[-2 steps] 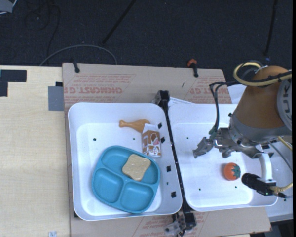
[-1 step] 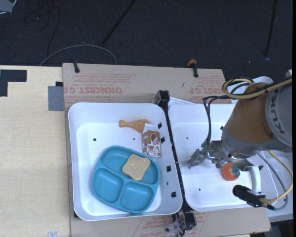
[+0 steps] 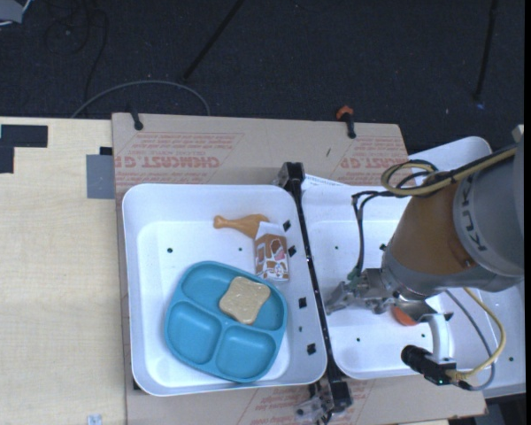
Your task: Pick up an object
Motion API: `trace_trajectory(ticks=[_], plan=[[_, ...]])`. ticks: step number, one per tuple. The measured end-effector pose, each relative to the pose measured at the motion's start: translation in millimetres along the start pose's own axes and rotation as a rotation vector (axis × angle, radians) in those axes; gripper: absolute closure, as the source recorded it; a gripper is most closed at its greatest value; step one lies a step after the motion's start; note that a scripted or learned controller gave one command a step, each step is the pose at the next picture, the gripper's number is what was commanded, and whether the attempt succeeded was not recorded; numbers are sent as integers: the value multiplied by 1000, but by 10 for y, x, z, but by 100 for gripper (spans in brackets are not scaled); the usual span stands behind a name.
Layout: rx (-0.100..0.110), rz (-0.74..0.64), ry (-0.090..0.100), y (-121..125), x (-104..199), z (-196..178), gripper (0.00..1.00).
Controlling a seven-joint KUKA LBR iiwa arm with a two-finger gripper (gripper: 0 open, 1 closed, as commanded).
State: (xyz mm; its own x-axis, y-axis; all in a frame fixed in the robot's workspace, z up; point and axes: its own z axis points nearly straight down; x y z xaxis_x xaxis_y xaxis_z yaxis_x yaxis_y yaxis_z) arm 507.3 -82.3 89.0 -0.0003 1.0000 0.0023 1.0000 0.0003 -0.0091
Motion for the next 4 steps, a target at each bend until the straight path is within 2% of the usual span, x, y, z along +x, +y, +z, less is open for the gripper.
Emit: trace_trajectory(ticks=[1,3,4], plan=[[-2,7,0,4,-22,-127,100],[-12,-1,-2,45,-63,-1307,100],[-10,-1,-2,48,-71,-1635,100]])
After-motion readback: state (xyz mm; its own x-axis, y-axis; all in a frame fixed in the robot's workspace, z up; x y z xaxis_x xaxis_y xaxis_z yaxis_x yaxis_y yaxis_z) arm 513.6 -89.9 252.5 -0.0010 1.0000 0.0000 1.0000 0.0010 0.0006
